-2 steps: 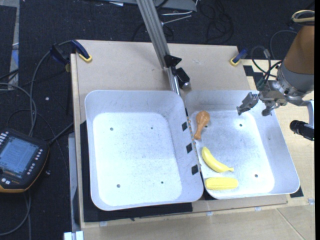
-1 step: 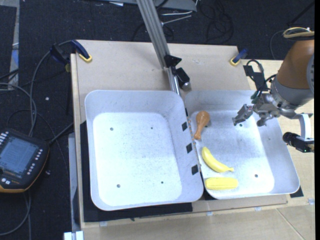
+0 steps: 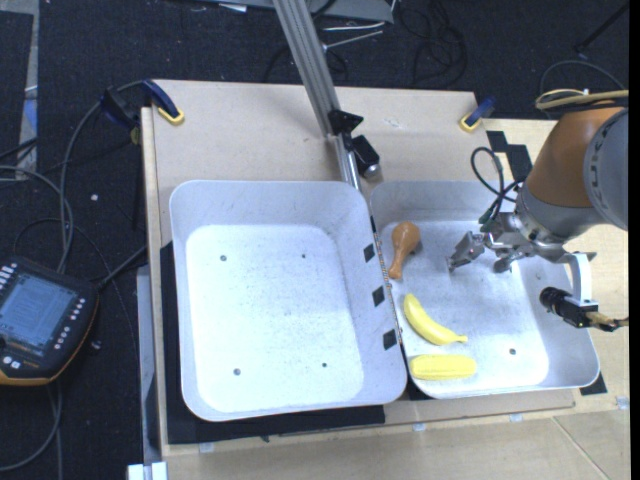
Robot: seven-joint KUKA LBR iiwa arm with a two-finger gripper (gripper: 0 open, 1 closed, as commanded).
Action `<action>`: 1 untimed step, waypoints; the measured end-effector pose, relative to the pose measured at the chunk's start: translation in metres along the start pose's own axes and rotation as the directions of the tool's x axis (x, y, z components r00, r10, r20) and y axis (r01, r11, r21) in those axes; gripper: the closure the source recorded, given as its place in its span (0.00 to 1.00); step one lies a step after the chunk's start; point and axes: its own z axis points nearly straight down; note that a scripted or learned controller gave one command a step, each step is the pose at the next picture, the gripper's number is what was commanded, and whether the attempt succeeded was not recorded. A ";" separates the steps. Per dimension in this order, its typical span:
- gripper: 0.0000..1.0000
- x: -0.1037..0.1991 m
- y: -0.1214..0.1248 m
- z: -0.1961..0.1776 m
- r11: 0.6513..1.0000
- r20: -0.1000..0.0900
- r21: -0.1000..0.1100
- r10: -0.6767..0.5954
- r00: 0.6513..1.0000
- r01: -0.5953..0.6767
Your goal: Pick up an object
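The grey two-finger pincer (image 3: 478, 251) was seen spread apart and grasping nothing, poised over the right shallow white bin (image 3: 560, 368). A tan pear-shaped plastic toy (image 3: 402, 243) lay just left of it, near the bin's left wall. A curved yellow plastic banana (image 3: 430, 322) and a yellow oblong block (image 3: 443, 368) lay nearer, at the bin's near left.

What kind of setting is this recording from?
Most likely a robotics lab bench for pick-up trials: two white bins on a wooden board, toy items like a banana, loose cables on dark floor, and a handheld control pendant beside the bench.
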 end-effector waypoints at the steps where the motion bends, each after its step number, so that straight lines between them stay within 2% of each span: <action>1: 0.00 0.000 0.000 0.004 1.000 0.002 -0.005 0.000 1.000 0.000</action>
